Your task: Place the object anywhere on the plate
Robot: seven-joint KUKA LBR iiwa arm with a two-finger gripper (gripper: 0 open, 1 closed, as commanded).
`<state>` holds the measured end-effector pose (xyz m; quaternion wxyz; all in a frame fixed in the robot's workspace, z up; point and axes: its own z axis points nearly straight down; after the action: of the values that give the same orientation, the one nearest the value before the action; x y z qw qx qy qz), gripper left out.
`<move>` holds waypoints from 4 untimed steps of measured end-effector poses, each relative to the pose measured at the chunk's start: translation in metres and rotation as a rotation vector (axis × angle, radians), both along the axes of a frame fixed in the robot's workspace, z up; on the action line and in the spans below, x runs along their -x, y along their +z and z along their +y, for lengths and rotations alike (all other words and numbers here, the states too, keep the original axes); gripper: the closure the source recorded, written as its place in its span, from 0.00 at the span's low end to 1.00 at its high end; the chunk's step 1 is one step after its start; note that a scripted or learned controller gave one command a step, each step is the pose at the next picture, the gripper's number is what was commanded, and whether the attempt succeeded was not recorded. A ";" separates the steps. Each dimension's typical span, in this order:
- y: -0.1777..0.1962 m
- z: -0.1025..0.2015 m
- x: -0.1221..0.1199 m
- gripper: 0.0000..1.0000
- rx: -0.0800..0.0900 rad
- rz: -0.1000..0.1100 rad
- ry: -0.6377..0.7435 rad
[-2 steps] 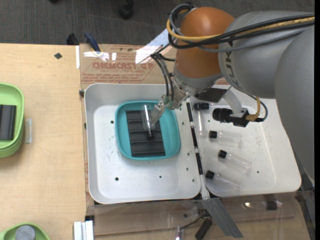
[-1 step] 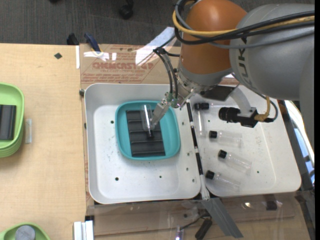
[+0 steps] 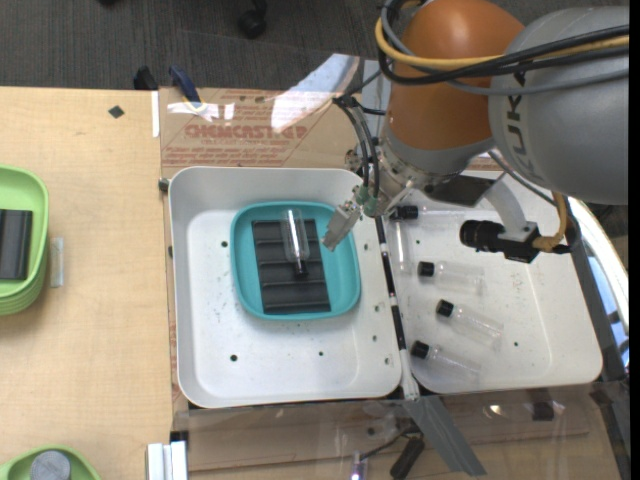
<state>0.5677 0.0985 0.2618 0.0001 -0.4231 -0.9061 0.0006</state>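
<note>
My hand (image 3: 345, 223) hangs over the right rim of the teal plate (image 3: 345, 283); I cannot tell how it is set, nor see anything in it. A clear tube (image 3: 297, 236) lies on the black ridged insert (image 3: 285, 273) inside that plate, left bin (image 3: 200, 298). Right bin (image 3: 540, 358): several black-capped vials (image 3: 465, 318), loose.
</note>
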 end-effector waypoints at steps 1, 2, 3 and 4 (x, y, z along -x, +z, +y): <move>-0.002 -0.068 -0.012 0.00 0.000 -0.001 0.025; -0.002 -0.048 -0.004 0.00 0.000 0.000 -0.051; -0.015 -0.059 -0.033 0.00 0.000 -0.002 0.179; -0.010 -0.048 -0.035 0.00 0.000 -0.002 0.309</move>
<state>0.6023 0.0502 0.2522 -0.0008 -0.2785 -0.9604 0.0002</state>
